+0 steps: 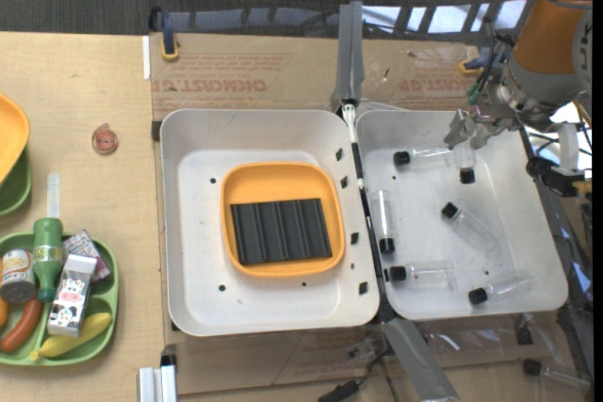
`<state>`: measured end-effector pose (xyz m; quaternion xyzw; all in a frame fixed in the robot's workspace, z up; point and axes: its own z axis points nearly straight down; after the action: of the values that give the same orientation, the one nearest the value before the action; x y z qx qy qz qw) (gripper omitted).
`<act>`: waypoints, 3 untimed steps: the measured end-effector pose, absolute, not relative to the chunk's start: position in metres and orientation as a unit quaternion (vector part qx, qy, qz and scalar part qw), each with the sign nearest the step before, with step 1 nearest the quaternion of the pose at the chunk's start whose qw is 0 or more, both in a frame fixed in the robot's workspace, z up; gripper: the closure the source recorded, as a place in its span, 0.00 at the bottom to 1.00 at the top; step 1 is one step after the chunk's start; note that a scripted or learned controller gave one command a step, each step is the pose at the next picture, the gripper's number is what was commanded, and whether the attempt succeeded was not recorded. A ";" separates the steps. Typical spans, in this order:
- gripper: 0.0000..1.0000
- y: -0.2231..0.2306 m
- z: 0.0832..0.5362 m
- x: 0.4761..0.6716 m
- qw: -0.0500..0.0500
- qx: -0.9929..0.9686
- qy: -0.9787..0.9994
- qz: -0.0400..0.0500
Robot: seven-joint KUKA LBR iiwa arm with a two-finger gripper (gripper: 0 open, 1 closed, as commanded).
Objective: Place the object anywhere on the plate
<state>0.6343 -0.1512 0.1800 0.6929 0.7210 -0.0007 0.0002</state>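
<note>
vials (415, 275): clear, scattered in right bin (546, 292), right of plate (282, 223)
gripper (469, 129): above bin's far edge; jaws, I can't tell
step: pre-grasp
next: I descend onto one vial

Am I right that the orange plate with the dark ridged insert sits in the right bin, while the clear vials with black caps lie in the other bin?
Not quite: the camera view shows the orange plate with its dark ridged insert in the left bin. The clear vials with black caps lie in the other bin, the right one.
</note>
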 end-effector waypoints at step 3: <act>1.00 -0.074 0.199 0.659 0.000 0.525 0.851 0.000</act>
<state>0.6588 -0.0742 0.1986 0.5247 0.8513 -0.0005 -0.0002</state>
